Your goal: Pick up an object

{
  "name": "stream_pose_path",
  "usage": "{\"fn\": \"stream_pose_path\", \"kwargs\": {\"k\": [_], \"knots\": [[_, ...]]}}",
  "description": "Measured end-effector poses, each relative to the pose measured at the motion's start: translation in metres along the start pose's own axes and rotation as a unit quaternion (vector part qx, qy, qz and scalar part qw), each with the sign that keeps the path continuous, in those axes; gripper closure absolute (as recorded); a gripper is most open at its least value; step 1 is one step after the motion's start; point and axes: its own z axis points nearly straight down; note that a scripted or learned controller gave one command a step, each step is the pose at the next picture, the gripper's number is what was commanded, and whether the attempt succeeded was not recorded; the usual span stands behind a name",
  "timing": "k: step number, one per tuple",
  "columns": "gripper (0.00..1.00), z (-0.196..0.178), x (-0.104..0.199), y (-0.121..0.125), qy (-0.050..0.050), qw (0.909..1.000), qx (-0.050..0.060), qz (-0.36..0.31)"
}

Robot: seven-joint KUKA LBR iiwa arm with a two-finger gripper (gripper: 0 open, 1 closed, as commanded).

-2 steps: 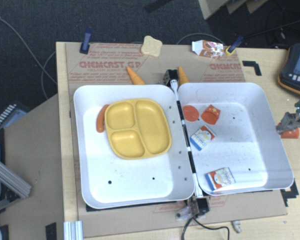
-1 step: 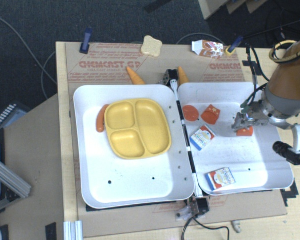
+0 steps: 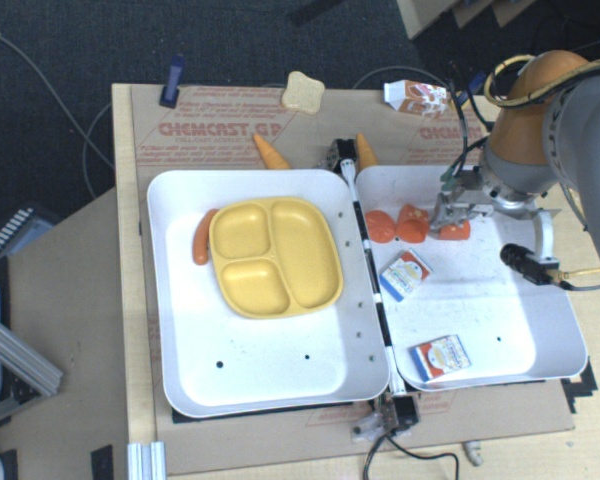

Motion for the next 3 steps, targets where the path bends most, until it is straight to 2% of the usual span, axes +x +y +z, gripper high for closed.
{"fn": "stream_pose_path", "kwargs": {"k": [1,2,3], "knots": [[0.00,0.006,0.038,0.028,0.001,1.0000,0.002,0.000],[1.00,-0.004,0.038,0.029,0.000,1.0000,0.001,-0.001],[0.00,-0.004,0.038,0.028,0.000,1.0000,0.001,-0.001]]}}
